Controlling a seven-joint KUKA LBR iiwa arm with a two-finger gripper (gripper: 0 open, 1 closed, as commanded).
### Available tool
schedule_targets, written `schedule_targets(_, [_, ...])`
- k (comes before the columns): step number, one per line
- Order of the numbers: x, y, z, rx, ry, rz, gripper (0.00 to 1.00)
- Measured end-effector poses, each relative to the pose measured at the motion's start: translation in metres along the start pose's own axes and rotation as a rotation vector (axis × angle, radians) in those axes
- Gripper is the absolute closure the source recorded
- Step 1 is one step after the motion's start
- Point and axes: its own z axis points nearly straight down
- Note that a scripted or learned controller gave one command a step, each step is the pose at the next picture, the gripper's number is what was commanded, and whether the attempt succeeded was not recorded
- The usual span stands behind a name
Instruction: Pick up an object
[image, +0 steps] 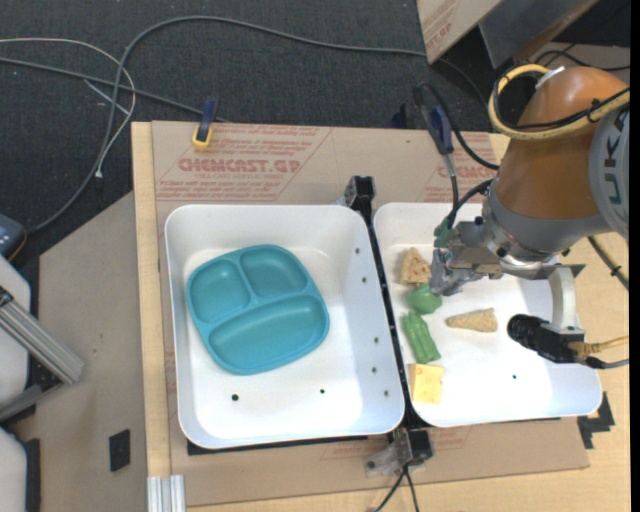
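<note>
Nearest the camera, well below the fingers, a small yellow block (427, 383) lies flat on the floor of the right bin (520, 395), by its left wall. It looks like toy cheese: light, stiff, with square edges that should sit well between two pads, though it is thin and hugs the floor. Just above it, a long green piece (421, 336), probably a toy bean or pickle, lies lengthwise, below and slightly left of the fingers; I judge it light and smooth, best pinched across its narrow middle, not along its length. To the lower right of the fingers a tan wedge (472, 320) rests apart from the rest, with bare white floor around it; it seems the easiest pick, taken across its short sides.

The fingers (441, 283) are low in the right bin, and whether they are spread or closed cannot be told from here, since the wrist hides them. Touching or just below their tips sits a round green lump (424, 299); it seems small and rounded, so it may roll or squirt out unless gripped through its centre. Just to the upper left of the fingers is a tan crumbly-looking piece (416, 266), close to the bin's wall, which leaves little room on that side.

Far to the left of the fingers, the left bin (190, 240) holds a teal divided plate (258, 308), broad and flat, hard to grip except at its rim
</note>
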Motion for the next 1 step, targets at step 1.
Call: schedule_targets(1, [0.0547,0.0154,0.0148,-0.002,-0.001,-0.001,1.0])
